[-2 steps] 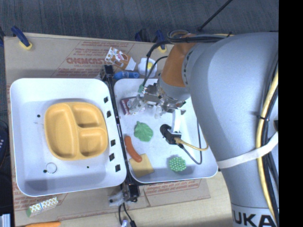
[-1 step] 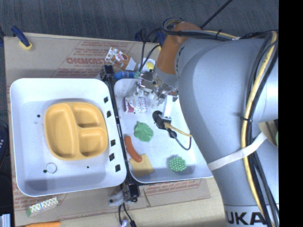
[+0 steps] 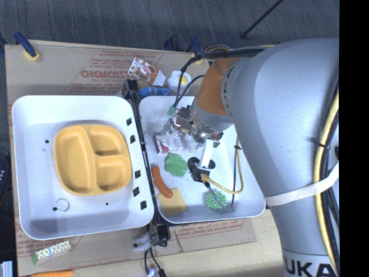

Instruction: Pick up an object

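Several items sit in your right bin (image 3: 247, 203). The tool (image 3: 183, 120) hangs over its upper half; whether it is released or clenched you cannot tell. The packet (image 3: 168, 141) lies just below the tool, the nearest pick.

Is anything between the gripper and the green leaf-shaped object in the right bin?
Nothing visible. The gripper hangs over the right bin, just above a crumpled packet; the green piece lies bare beside the packet.
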You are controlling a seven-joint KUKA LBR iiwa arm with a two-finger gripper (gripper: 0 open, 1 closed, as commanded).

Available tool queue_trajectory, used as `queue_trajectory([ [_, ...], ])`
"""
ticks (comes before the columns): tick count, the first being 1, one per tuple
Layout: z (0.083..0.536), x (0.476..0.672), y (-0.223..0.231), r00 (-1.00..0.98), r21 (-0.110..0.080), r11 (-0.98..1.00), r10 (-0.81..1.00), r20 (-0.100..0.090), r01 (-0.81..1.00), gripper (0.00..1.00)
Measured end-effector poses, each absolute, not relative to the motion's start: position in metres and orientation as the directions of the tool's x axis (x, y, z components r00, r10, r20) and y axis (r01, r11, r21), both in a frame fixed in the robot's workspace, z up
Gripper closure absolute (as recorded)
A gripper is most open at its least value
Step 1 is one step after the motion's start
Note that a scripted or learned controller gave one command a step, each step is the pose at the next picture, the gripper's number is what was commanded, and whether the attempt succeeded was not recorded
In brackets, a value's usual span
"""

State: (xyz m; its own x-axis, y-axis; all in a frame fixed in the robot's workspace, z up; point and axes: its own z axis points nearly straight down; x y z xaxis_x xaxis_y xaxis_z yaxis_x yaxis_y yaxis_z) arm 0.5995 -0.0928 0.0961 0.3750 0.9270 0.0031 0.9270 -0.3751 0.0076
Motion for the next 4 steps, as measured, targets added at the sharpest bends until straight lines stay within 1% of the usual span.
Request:
queue_trajectory([
  [1,0.107,0.600,-0.094,0.371,0.006,-0.371,0.929,0.001,0.929,1.00],
  [2,0.107,0.600,-0.094,0.370,0.006,-0.370,0.929,0.001,0.929,0.00],
  [3,0.092,0.656,-0.095,0.188,-0.003,-0.188,0.982,0.000,0.982,0.00],
  [4,0.091,0.618,-0.091,0.333,-0.006,-0.333,0.943,0.000,0.943,0.00],
])
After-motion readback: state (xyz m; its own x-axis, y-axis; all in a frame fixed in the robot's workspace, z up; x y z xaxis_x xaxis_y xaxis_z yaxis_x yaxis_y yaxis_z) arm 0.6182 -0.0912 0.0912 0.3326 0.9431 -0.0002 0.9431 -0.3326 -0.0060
